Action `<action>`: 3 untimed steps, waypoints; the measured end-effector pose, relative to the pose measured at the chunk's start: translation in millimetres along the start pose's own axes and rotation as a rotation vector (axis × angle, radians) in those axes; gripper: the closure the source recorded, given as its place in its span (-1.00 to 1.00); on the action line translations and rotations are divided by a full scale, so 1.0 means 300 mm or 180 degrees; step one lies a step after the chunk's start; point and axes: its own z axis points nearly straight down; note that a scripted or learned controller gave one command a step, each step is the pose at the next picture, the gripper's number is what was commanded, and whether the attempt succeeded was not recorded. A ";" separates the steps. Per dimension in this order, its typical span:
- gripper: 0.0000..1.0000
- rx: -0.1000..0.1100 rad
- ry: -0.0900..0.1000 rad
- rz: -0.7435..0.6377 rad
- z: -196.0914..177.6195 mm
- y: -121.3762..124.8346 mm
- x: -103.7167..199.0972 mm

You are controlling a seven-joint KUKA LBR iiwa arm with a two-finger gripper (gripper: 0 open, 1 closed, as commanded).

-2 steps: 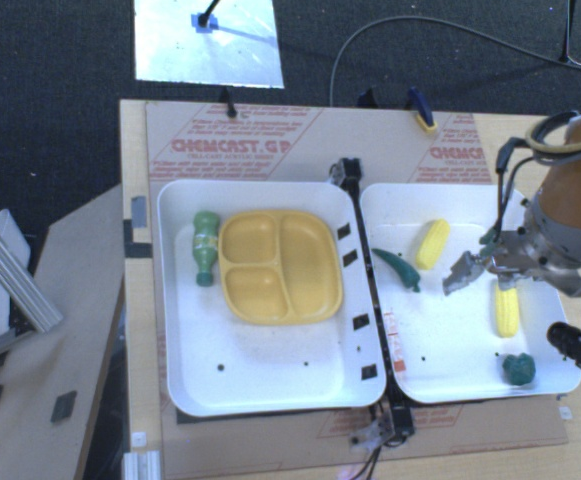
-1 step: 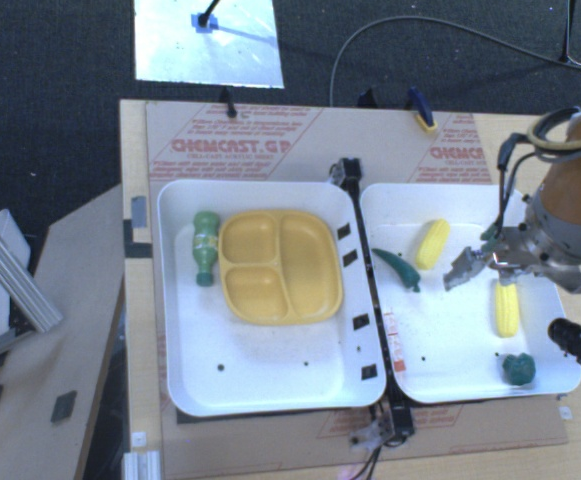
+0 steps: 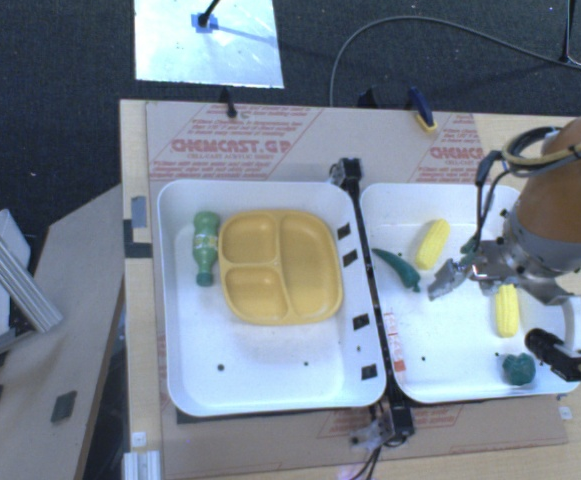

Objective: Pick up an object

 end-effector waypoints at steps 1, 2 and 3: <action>-1.00 0.0008 0.0002 0.0001 0.151 -0.018 0.020; -1.00 0.0006 0.0002 0.0003 0.352 -0.039 0.031; 1.00 -0.0008 -0.0003 0.0002 0.308 -0.035 0.029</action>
